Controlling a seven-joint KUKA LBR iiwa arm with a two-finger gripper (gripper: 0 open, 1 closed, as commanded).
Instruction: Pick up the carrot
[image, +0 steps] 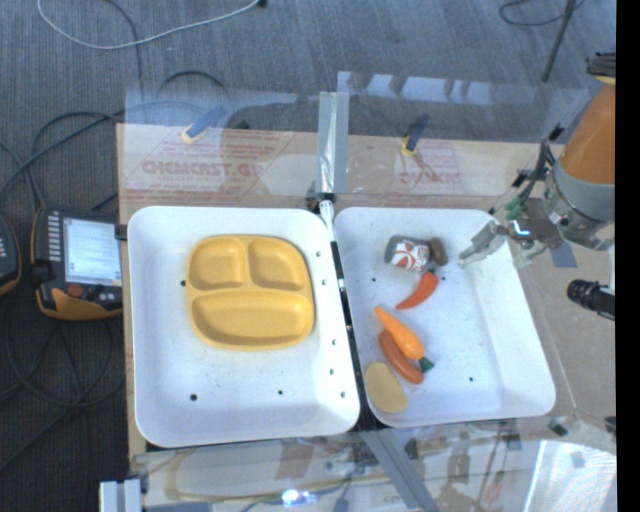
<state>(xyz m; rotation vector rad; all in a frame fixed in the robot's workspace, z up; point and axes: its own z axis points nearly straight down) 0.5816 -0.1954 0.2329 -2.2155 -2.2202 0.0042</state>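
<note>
My claw (480, 245): poised over the upper right part of the right bin (520, 330), tips pointing left; whether it is open or closed, I cannot tell; nothing seen between its tips. Nearest item: small red-and-white can (407, 254), lying on its side just left of the claw. Below that: chili pepper (420, 290), red-orange, tilted. Carrot (399, 333): orange, lying mid-bin, down and to the left of my claw, apart from it; long axis slants from upper left to lower right, green end at lower right. Touching it below: a second, redder vegetable (399, 359). Then a pale potato-like piece (385, 387) at the bin's lower left. Left bin (160, 400): yellow divided tray (250, 290).
</note>
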